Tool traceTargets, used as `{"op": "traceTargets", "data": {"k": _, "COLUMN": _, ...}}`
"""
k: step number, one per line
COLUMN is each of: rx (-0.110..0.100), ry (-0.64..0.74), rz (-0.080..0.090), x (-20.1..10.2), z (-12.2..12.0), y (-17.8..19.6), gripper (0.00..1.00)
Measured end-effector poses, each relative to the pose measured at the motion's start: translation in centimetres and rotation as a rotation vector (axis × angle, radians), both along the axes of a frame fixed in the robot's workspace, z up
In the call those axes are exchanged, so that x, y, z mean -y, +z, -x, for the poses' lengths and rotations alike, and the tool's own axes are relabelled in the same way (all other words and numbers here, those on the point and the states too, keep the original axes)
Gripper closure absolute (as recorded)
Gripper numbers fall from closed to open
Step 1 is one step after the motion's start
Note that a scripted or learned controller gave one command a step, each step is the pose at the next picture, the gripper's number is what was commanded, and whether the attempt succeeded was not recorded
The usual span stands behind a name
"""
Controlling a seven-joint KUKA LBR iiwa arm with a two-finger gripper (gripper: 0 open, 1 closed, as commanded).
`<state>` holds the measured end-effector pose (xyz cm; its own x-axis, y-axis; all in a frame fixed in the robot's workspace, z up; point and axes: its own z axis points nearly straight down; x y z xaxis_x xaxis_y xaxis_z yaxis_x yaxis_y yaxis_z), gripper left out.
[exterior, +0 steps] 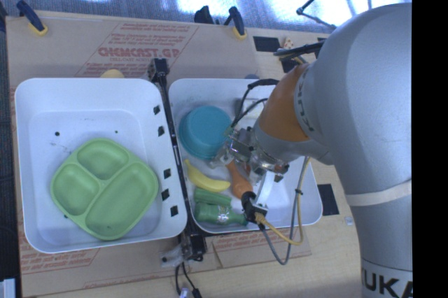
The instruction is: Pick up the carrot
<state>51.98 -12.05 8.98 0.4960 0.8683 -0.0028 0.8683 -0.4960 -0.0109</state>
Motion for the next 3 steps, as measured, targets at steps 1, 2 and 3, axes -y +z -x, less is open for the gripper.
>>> {"op": "traceTargets", "data": {"k": 1, "rx": -0.003, "ry": -0.147, "rz": 0.0, "x": 2.7, "z": 1.3, "y": 0.0, "gripper": 0.0}}
{"op": "traceTargets", "data": {"k": 2, "rx": -0.002, "ry": 0.055, "rz": -0.006, "x": 0.9, "z": 4.5, "y": 0.0, "gripper": 0.0}}
{"op": "traceTargets", "data": {"k": 3, "rx": -0.009, "ry": 0.063, "rz": -0.009, "x": 0.9, "z": 4.5, "y": 0.9, "gripper": 1.0}}
